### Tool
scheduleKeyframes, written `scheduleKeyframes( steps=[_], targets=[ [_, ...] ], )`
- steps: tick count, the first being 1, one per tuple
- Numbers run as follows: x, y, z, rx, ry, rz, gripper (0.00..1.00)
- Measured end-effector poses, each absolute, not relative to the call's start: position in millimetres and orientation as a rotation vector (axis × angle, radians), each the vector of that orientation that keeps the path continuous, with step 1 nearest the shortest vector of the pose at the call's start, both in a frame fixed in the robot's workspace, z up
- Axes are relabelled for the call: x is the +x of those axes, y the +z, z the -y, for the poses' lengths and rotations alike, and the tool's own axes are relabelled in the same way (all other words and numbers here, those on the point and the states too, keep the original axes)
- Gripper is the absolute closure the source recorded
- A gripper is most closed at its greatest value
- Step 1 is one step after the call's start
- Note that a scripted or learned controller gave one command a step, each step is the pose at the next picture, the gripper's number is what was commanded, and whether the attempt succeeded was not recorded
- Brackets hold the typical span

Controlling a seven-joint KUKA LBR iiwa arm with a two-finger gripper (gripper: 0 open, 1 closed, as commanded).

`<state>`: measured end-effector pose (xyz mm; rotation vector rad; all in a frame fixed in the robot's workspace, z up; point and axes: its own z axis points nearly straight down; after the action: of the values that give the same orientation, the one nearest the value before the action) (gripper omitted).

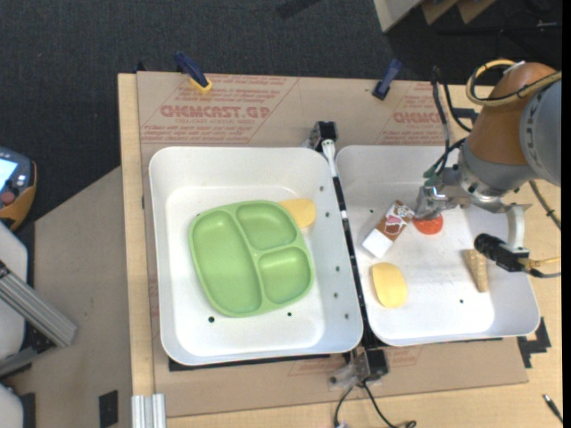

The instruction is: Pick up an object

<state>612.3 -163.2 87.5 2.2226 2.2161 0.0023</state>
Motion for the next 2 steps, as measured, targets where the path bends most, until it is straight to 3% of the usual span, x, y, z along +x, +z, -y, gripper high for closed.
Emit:
scheduleKeyframes(
  steps=[1,2],
  targets=[
    [567.8,92.9,212.7,2.229,-0.003,-2.218,1.0],
    [522.7,84.0,225.1,2.229,-0.004,-2.221,1.0]
  ],
)
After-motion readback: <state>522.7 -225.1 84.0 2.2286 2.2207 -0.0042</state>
